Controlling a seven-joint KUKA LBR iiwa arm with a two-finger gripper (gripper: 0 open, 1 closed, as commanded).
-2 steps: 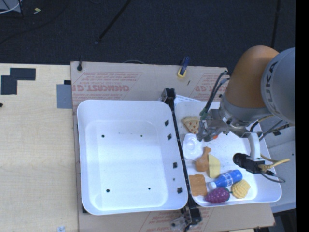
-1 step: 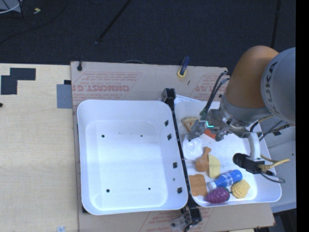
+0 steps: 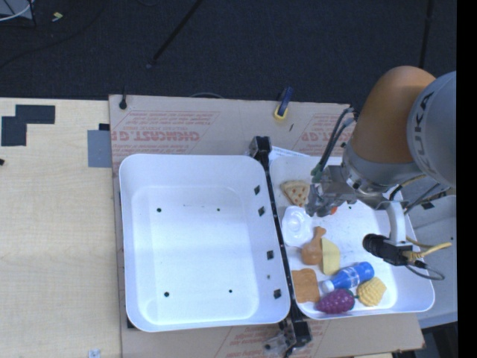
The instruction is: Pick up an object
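1. Where the grey arm [image 3: 440,133] reaches in from the right of the frame, the end effector [image 3: 320,206] hangs over the upper left part of the right bin [image 3: 352,237]; whether it is spread or pressed together cannot be told.
2. Candidate objects nearest the end effector: a pale yellow waffle piece [image 3: 296,193] just to its left, and a white translucent item [image 3: 295,226] just below and left of it.
3. Lower in the same bin: an orange-brown piece [image 3: 311,252] touching a yellow block [image 3: 330,258]; beneath these, a tan toast slice [image 3: 305,284], a blue bottle [image 3: 349,277] lying on its side, a purple berry cluster [image 3: 335,301] and a yellow corn piece [image 3: 371,291], all near the bin's lower edge.
4. The left bin [image 3: 194,245] lies beside the right bin, their rims meeting at the centre of the frame.
5. Both bins rest on a cardboard sheet [image 3: 194,125], which lies on the pale wooden surface [image 3: 52,237]; a blue and yellow clamp [image 3: 283,104] sits at the sheet's upper edge.
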